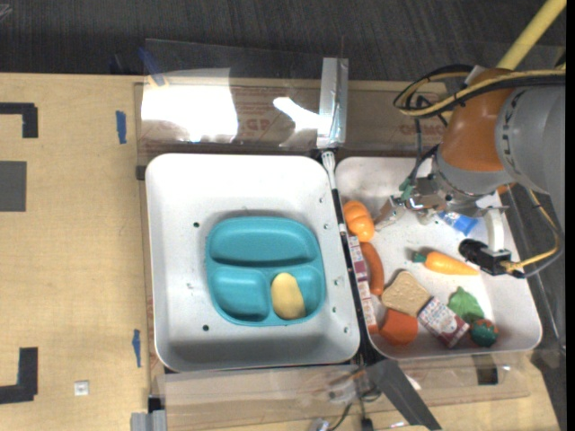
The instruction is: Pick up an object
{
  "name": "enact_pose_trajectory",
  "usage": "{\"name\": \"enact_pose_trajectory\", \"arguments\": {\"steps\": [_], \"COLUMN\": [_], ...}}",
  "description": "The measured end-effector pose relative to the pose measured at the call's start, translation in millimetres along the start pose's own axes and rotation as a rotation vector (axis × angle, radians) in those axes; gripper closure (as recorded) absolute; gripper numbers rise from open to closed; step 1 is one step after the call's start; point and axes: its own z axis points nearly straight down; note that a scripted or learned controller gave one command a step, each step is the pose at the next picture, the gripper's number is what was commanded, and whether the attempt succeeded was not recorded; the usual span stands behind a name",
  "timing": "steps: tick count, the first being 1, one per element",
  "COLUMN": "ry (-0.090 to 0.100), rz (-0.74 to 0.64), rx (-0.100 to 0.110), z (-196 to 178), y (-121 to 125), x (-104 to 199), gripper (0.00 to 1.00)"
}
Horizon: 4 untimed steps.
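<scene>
The grey arm with its orange wrist band reaches in from the right, placing the two-finger gripper (415, 196) low over the upper part of the right-hand shallow white bin (530, 317), where the candidate objects are gathered. Whether the claw is open or closed cannot be determined. Nearest pick options: a small orange pepper-shaped toy (358, 220) against the bin's left wall and an orange plastic carrot (449, 262). A yellow egg-shaped piece (287, 295) rests in the teal divided tray (256, 259) in the left-hand white bin (171, 241), well apart
</scene>
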Motion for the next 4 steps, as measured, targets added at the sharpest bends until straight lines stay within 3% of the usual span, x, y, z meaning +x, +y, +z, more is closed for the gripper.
{"name": "enact_pose_trajectory", "arguments": {"steps": [1,2,3,4], "ry": [0.000,-0.002,-0.001,-0.001], "rz": [-0.032,-0.030,-0.030,-0.030], "rx": [0.001,-0.008,-0.006,-0.006], "z": [0,-13,-12,-12], "y": [-46,-44,-44,-44], "x": [-25,-25,-25,-25], "gripper": [0.00,1.00,0.00,0.00]}}
